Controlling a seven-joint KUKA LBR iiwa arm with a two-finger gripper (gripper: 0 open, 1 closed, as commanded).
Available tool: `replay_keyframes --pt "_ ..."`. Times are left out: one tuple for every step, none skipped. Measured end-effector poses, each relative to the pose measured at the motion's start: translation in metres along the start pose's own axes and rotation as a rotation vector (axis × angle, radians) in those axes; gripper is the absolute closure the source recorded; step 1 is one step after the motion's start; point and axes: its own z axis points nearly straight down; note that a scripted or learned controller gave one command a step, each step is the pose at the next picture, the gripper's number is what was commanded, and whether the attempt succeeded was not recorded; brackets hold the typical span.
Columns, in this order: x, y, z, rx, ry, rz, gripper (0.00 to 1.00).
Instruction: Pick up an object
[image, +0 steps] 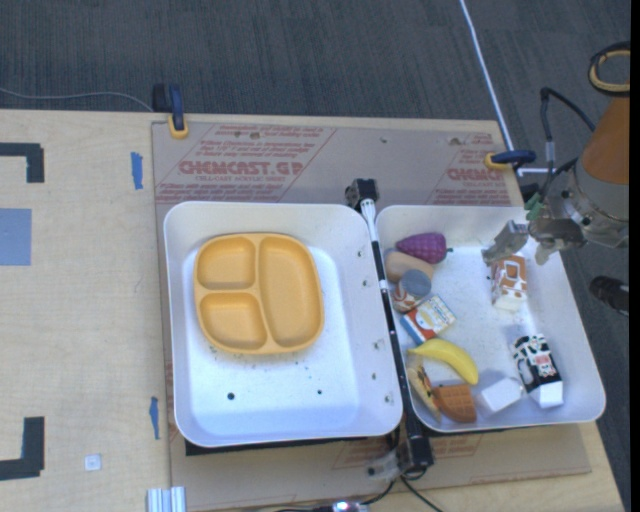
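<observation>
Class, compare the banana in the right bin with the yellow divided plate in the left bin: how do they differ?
The banana is small, curved and solid; the divided plate is far larger, flat and split into three compartments. The banana lies crowded among other items; the plate sits alone in the left bin. Both are yellowish, the plate more orange-toned.

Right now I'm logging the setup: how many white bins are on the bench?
2. The left bin holds a yellow divided plate; the right bin holds the small toys, with the gripper over its far side.
</observation>
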Motion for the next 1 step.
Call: replay_keyframes --pt "-0.0332 0.0199 0.0753 0.001 0.0 0.001 0.0"
